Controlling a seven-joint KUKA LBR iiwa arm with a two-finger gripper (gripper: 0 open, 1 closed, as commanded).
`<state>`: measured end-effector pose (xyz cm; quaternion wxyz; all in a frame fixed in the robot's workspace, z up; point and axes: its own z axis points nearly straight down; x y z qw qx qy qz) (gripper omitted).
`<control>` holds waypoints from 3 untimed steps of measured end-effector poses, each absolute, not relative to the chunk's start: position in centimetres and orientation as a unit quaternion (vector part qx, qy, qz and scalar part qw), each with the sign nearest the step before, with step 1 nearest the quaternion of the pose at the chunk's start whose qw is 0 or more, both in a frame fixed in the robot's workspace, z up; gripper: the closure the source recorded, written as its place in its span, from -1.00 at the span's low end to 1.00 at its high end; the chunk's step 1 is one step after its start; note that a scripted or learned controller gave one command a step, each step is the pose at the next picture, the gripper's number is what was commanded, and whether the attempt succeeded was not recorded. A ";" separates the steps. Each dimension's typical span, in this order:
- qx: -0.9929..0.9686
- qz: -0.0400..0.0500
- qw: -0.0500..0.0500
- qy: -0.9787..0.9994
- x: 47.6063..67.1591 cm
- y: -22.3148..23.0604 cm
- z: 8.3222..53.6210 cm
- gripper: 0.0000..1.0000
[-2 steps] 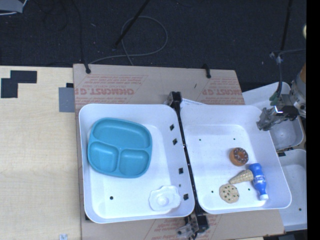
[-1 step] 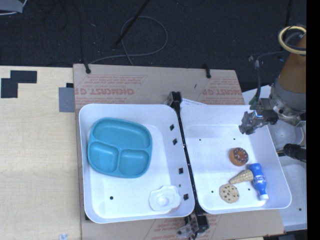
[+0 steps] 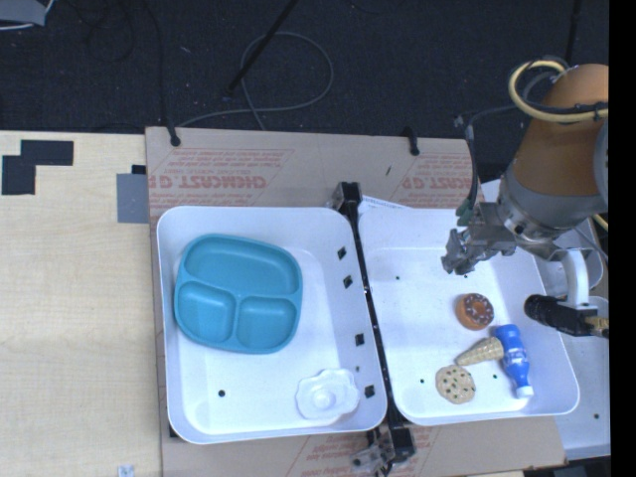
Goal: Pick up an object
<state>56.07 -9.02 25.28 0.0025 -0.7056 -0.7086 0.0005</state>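
Note:
In the right bin (image 3: 417, 266) lie a chocolate doughnut (image 3: 475, 311), an ice-cream cone (image 3: 480, 352), a blue bottle with a white cap (image 3: 514, 359) and a chocolate-chip cookie (image 3: 456, 385). My gripper (image 3: 460, 256) hangs over the right bin's upper part, just above and left of the doughnut, with nothing seen between its fingers. The grey arm with its orange band (image 3: 556, 147) comes in from the upper right.
The left bin (image 3: 189, 386) holds a blue divided tray (image 3: 238, 293) and a small white lid-like piece (image 3: 326, 396) near its front right corner. A black divider (image 3: 363, 306) runs between the bins. Cardboard lies under both bins.

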 end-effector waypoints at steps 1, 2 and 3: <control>-0.705 0.000 0.002 -0.709 57.4 -3.3 24.4 1.00; -0.706 0.001 0.001 -0.708 58.1 1.5 24.6 1.00; -0.706 0.001 0.002 -0.709 57.4 6.9 24.5 1.00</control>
